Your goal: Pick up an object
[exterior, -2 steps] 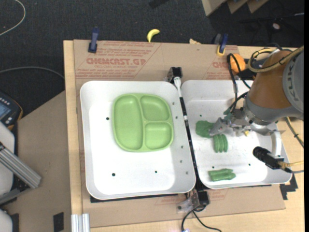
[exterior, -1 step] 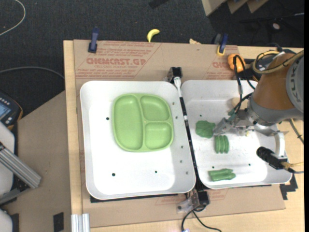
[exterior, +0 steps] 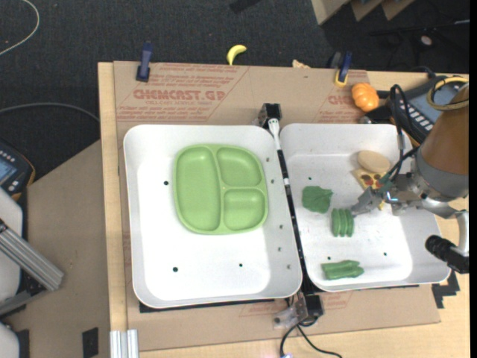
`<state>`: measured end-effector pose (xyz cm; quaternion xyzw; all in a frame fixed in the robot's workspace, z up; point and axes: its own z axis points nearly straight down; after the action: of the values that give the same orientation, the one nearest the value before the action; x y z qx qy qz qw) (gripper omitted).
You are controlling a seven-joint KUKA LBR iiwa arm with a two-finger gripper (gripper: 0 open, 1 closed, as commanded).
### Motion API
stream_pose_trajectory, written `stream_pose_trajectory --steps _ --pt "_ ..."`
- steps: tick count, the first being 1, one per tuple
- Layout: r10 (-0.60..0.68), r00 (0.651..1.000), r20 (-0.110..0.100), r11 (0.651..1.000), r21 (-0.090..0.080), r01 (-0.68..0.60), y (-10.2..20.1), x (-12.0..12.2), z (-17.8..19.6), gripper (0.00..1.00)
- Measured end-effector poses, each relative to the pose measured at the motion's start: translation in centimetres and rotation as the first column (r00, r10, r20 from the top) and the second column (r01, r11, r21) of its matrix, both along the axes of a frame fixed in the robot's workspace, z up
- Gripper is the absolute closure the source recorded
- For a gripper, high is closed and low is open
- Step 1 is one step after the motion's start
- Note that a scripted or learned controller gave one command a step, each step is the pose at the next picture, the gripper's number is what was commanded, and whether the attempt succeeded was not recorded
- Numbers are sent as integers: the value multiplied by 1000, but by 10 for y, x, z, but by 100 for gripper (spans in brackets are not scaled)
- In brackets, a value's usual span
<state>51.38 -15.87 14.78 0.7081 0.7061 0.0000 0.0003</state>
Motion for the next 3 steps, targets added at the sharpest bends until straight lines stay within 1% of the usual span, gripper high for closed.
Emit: stream_pose_trajectory --steps 1,2,3 --pt "6 1000 -4 1000 3 -6 53 -3 -66 0" --pt "2 1000 2 1000 0 -2 50 -2 -53 100" --pt "12 1000 16 1000 1 -12 109 71 44 100"
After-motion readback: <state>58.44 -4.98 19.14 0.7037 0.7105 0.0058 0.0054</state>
